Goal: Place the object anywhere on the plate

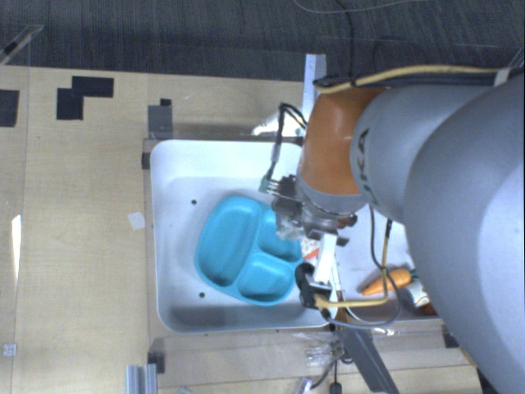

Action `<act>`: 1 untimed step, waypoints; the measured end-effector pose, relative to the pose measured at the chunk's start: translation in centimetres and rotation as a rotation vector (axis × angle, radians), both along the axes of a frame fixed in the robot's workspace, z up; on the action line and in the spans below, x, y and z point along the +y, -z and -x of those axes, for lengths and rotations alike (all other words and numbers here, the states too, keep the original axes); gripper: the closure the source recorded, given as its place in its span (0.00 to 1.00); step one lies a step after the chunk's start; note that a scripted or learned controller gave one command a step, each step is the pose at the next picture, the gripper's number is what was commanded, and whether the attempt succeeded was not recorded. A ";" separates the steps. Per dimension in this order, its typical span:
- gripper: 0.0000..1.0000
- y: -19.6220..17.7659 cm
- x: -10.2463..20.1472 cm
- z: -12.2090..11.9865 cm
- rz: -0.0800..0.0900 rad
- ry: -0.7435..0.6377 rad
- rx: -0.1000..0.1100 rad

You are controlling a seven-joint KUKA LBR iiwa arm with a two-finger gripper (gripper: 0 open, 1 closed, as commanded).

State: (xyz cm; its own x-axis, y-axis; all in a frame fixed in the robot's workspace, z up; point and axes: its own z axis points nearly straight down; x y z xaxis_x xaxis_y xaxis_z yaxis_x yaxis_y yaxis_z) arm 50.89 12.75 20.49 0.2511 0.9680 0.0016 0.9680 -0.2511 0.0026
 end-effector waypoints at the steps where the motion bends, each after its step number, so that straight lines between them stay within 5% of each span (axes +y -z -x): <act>1: 1.00 -3.8 3.0 2.1 0.001 -0.443 -0.003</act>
